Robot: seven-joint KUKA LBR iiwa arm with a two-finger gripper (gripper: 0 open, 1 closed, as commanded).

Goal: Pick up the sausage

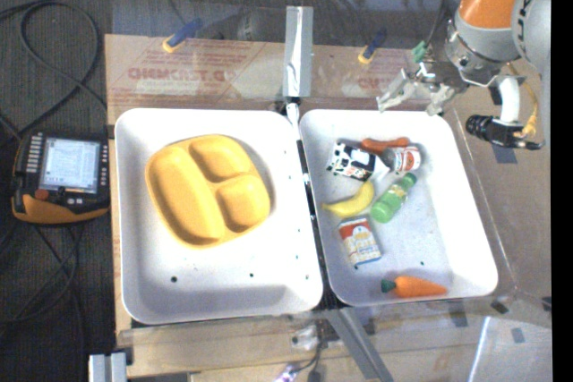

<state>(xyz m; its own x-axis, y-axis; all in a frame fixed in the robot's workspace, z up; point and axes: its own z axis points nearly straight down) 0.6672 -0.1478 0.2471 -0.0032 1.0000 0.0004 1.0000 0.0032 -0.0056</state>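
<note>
The sausage (386, 143) is a short red-brown link lying near the back wall of the right bin (474, 228), touching a red-labelled can (406, 160) and a black-and-white carton (350, 160). My gripper (410, 101) hangs over the back rim of that bin, a little behind and to the right of the sausage. Its two pale fingers (387, 99) are spread open with nothing between them.
The right bin also holds a banana (351, 201), a green bottle (392, 199), a small red-and-white box (360, 242) and a carrot (414, 286) at the front. A yellow divided plate (210, 189) sits in the left bin (134, 282). A handheld pendant (61, 174) lies at far left.
</note>
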